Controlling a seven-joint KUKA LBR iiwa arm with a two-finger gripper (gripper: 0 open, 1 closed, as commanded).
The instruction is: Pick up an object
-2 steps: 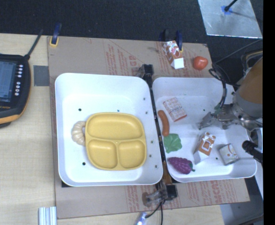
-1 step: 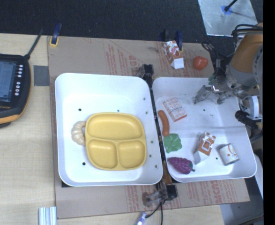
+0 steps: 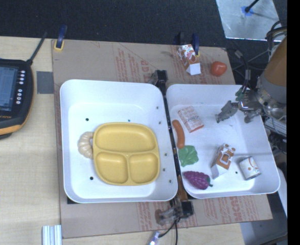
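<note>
Although several small packets bore printing, none of it could be read: a pink-and-white packet lay below and to the left of the pincer, and an orange-and-white carton and a small can with a red label lay further below it, all in the right bin. Faint red lettering ran along the cardboard sheet under both bins, too pale to make out. The pincer hovered over the upper right part of the right bin with its two grey fingers spread apart, nothing between them and nothing touched. To its left lay a sausage, and below-left a green leafy piece and a bunch of purple grapes. Far left, in the left bin, a yellow divided tray partly hid a pale ridged object. The arm was cut off at the right.
</note>
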